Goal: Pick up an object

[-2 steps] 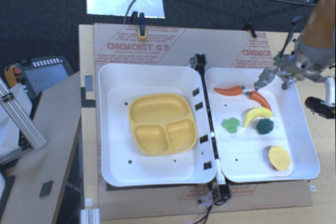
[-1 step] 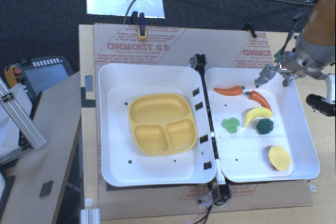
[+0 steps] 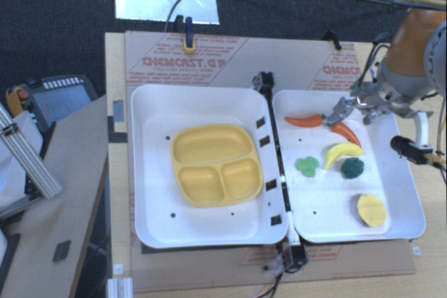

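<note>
A pale worktop (image 3: pixel 119 150) covered by a printed cardboard sheet (image 3: pixel 230 59) carries two shallow white bins side by side, with dark carpet beyond. In the left bin (image 3: pixel 150 171) lies a yellow compartment tray (image 3: pixel 216 164), its single long section toward the far side. Nearest in the right bin (image 3: pixel 398 220) is a yellow potato-like piece (image 3: pixel 371 210). Farther in, a dark green broccoli (image 3: pixel 353 167) sits just right of a yellow banana (image 3: pixel 341 153), and a lighter green leafy piece (image 3: pixel 306 165) lies to the banana's left. Beyond these, an orange-red pepper (image 3: pixel 346 132) lies slanted, with a second orange-red pepper (image 3: pixel 304 121) stretched out near the bin's far left. The gripper (image 3: pixel 342 112) hangs low between the two peppers, its fingers slightly apart with nothing visibly between them. Whether it touches either pepper is unclear.
</note>
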Motion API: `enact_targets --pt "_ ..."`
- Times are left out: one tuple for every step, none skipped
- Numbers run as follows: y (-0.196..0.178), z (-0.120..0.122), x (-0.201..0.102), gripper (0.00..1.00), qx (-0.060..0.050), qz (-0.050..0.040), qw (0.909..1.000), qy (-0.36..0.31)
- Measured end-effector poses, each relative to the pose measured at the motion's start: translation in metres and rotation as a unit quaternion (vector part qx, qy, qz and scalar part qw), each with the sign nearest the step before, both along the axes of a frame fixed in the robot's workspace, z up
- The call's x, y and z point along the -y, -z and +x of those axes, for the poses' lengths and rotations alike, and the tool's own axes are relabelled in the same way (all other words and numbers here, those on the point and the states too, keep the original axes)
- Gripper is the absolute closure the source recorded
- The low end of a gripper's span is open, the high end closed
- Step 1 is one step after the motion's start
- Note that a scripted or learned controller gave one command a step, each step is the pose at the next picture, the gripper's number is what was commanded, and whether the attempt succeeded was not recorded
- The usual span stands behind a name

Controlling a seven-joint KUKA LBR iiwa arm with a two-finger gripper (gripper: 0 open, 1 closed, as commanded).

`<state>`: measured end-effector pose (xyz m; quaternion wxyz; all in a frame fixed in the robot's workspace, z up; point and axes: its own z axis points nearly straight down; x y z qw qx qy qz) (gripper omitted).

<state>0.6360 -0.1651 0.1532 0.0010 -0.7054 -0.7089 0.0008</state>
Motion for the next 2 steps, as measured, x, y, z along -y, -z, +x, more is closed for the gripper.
enact_targets --pt "0.042 0.000 0.004 0.00 0.001 -0.0002 1.0000 0.002" --pt "0.069 0.001 0.003 0.00 0.002 -0.0008 1.0000 0.001"
